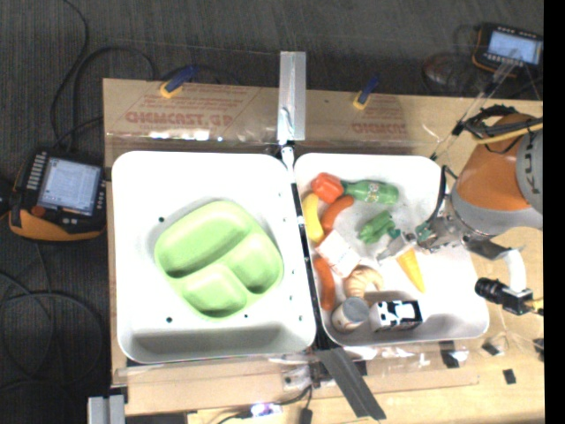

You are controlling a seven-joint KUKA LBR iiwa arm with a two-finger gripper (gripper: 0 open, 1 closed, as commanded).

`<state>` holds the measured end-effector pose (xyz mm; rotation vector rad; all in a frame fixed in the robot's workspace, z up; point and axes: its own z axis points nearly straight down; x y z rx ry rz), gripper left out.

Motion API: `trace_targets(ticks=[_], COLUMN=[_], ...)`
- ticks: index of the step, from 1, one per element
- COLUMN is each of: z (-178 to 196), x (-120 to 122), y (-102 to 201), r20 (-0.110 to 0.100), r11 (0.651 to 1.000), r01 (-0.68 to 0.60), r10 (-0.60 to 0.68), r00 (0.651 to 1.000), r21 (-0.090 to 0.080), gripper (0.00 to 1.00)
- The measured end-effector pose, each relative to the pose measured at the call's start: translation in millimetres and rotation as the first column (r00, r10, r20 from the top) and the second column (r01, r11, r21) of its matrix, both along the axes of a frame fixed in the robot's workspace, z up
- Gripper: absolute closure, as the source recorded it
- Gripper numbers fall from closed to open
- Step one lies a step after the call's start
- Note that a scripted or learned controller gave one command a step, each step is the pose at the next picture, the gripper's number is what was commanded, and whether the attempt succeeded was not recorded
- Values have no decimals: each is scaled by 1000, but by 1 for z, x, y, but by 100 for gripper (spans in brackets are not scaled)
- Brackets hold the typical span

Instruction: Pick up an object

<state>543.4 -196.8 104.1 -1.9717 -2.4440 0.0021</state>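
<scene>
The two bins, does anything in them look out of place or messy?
Nothing looks spilled or broken. The right bin is crowded: its toys lie jumbled toward its left side, a banana against the dividing wall. The left bin holds a green sectioned tray lying askew, turned at an angle to the bin's walls.

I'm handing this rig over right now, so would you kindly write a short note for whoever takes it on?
Gripper: down inside the right bin, near its right side, just above the yellow cone-shaped piece. Whether its fingers are open or shut cannot be told from here.
Things: the toy items lie heaped in the right bin's left half, among them a green bottle, a banana and a black-and-white block. The green divided tray sits in the left bin.
Done: the arm has reached the pile.
Left: nothing is seen lifted; grasp one item and raise it.
</scene>
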Motion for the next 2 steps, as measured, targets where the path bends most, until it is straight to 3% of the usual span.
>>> trace_targets(ticks=[1, 2], z=[8, 97], x=[0, 3], y=[2, 33], r20=[0, 3], r11=[1000, 982], r01=[0, -191], r10=[0, 191], r00=[1000, 982], r21=[4, 1], gripper=[100, 100])
